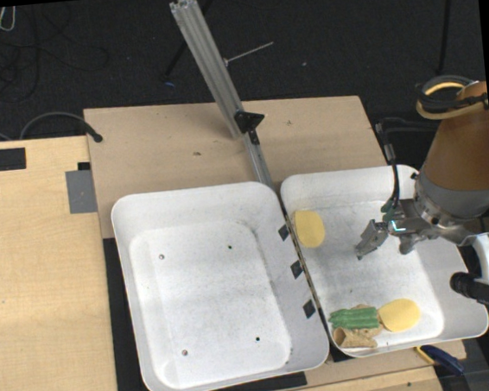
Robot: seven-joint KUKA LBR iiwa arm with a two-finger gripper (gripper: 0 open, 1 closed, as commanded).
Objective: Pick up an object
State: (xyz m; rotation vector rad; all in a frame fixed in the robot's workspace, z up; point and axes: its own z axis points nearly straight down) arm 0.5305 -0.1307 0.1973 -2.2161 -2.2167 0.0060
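Observation:
In the right bin (348, 192) a yellow rounded object (309, 228) lies near the left wall. A green object (355, 317), a tan object (357, 336) and a second yellow object (399, 314) sit together at the front edge. My gripper (386, 240) hangs over the middle right of this bin, fingers spread open with nothing between them. It stands apart from all the objects, right of the upper yellow one and above the front group.
The left bin (207, 290) sits beside the right one, with small black clips (297, 269) along the shared wall. A metal rail (214, 72) slants up from the back. The arm's bulk (459, 168) covers the right bin's far right side.

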